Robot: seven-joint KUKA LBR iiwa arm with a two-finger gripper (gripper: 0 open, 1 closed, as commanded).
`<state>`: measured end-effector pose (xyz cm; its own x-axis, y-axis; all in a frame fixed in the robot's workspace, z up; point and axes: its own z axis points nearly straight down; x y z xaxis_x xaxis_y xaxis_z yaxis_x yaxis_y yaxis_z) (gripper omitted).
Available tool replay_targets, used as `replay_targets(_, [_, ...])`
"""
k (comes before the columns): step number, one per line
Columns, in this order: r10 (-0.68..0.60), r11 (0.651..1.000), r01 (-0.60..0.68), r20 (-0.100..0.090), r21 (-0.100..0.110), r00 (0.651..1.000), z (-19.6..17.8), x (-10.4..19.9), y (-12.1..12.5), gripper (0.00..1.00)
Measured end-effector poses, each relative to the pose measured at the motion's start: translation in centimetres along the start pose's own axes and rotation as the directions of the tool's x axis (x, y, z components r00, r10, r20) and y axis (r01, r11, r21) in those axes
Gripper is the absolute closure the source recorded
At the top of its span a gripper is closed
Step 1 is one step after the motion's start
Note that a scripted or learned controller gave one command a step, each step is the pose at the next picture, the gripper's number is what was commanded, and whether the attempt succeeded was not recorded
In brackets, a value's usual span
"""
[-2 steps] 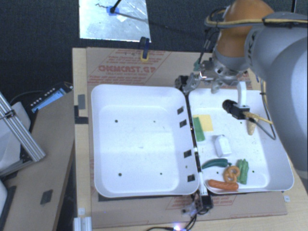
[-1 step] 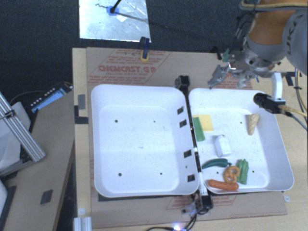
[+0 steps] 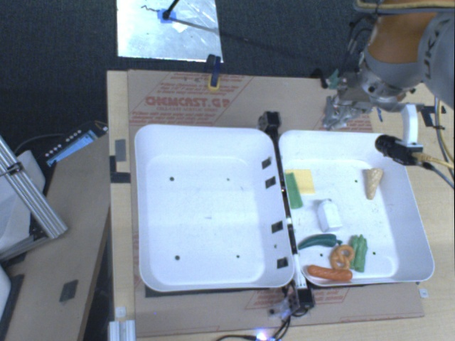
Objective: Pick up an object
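The end effector (image 3: pixel 340 114) is hovering, grip unreadable; the cone (image 3: pixel 373 182) is lying at its 5 o'clock.

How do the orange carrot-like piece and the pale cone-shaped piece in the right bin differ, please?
The orange carrot-like piece is bright orange; the pale cone-shaped piece is cream. The orange piece lies almost level along the right bin's near edge, beside other items; the pale piece points up and down the picture, alone near the far right wall. Both are elongated, tapered and lie inside the same bin.
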<state>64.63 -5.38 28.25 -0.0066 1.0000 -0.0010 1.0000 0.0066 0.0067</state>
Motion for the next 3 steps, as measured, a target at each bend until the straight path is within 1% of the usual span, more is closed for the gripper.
replay_targets(1, [-0.003, 1.0, 0.003, -0.004, 0.01, 1.0, 5.9, 6.2, 0.2, 1.0])
replay_targets(2, [-0.004, 1.0, 0.004, -0.004, 0.007, 1.0, 10.1, 13.0, 2.2, 1.0])
replay_targets(3, [-0.005, 1.0, 0.005, -0.005, 0.004, 1.0, 9.3, 20.9, 1.8, 1.0])
